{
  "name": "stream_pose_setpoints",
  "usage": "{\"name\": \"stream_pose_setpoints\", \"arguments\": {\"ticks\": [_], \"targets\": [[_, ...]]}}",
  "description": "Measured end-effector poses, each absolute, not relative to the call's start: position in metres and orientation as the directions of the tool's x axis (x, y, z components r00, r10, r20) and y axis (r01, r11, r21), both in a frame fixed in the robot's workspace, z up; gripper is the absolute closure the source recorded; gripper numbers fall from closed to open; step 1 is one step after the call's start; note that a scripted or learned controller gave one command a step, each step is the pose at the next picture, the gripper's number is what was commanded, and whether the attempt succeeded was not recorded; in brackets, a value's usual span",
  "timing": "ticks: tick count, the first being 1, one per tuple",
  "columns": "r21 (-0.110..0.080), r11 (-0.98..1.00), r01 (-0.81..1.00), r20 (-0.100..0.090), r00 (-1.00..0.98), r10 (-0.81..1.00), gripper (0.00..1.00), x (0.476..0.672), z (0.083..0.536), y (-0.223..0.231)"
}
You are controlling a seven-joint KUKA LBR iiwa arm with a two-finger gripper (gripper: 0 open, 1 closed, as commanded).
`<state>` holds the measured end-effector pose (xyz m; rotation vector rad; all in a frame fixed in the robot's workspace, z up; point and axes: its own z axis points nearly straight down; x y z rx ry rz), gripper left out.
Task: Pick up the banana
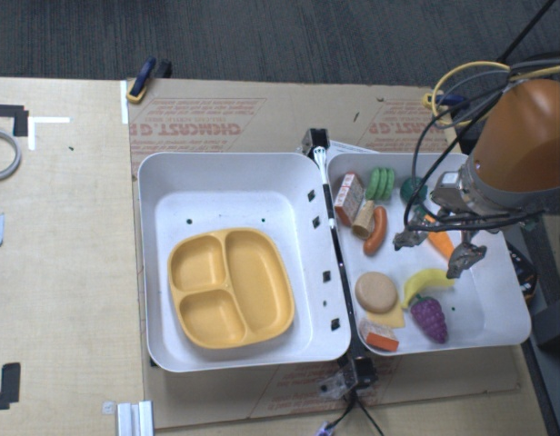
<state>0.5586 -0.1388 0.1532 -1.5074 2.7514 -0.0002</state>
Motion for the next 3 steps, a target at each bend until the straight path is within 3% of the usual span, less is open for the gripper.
{"name": "stream_pose_setpoints", "arguments": {"ticks": [1,2,3], "targets": [[-0.001,0.664,-0.748,-0.002,-0.664,-0.748,0.0,0.488,0.145,-0.195],[-0.003,0.606,-0.796,-0.004,-0.606,-0.796,0.0,0.526,0.227,-0.187],[-0.001,0.493,-0.87,-0.002,-0.493,-0.87,0.0,0.498,0.135,-0.134]]}}
